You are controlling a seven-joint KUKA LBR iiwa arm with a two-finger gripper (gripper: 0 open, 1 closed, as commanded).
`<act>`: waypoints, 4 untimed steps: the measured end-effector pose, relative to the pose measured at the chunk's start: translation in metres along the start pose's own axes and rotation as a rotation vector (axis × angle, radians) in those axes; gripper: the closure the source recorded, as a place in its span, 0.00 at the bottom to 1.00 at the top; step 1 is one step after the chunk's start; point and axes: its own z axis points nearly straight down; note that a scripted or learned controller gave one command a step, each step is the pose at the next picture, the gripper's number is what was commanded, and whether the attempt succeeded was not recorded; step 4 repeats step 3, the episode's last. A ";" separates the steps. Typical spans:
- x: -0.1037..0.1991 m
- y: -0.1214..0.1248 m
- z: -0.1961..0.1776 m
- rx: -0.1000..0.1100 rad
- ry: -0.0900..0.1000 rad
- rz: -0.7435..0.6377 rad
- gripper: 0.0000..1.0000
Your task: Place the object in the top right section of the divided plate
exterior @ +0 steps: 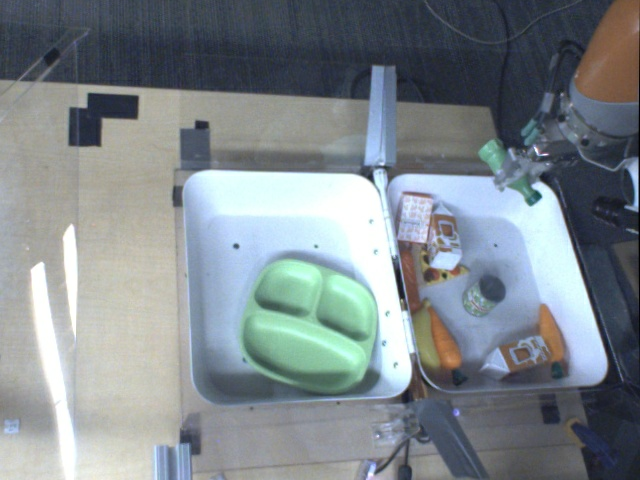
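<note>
Plate: green divided plate (311,324) lies in the left bin (205,268), toward its near edge, turned at a slant; one long section at the near side, two smaller ones at the far side.
Target section: the far small section on the side toward the right bin (575,258), bare.
Object: the task does not name which thing is meant; the candidates all sit in the right bin.
Candidates: small can (484,295) near the bin's middle, two cartons (430,230) at the far left corner, a carrot (445,340) and something yellow beside it along the left wall, a second carrot (551,330) and a brown carton (528,352) at the near right corner.
Gripper: green-tipped gripper (511,171) hangs over the far edge of the right bin, nothing between its fingers; released or clenched cannot be told.
Handling, judged: the can looks stiff, light and smooth, so it may roll or slip; best taken across its round sides from above. The carrots look firm and tapered, best taken at mid-length.
Risk: the crowded left wall leaves little room for fingers.
</note>
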 end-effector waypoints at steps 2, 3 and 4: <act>0.120 -0.068 0.044 0.002 0.004 0.156 1.00; 0.174 -0.062 0.045 0.002 0.004 -0.137 1.00; 0.174 -0.062 0.045 0.002 0.004 -0.137 1.00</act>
